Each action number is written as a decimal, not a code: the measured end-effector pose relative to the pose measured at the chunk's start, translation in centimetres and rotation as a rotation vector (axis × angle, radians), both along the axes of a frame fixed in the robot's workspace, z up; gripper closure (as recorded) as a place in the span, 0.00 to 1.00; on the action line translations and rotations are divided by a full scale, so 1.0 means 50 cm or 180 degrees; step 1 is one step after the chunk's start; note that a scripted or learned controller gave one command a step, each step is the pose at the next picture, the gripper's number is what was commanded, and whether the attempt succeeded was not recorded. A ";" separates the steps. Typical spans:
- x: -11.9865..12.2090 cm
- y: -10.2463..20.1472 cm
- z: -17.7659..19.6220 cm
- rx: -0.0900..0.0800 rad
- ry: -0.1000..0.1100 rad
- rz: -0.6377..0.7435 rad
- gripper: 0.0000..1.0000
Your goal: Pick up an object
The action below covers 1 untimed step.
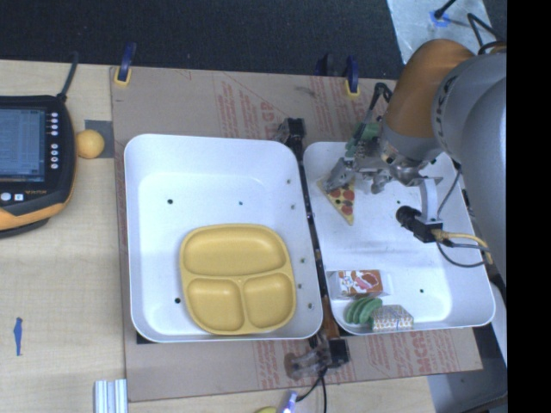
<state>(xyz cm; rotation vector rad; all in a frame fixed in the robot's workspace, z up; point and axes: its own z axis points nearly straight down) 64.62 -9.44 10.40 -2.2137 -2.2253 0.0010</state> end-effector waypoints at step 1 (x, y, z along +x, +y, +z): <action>0.024 0.002 -0.018 -0.0001 -0.0018 -0.0005 0.00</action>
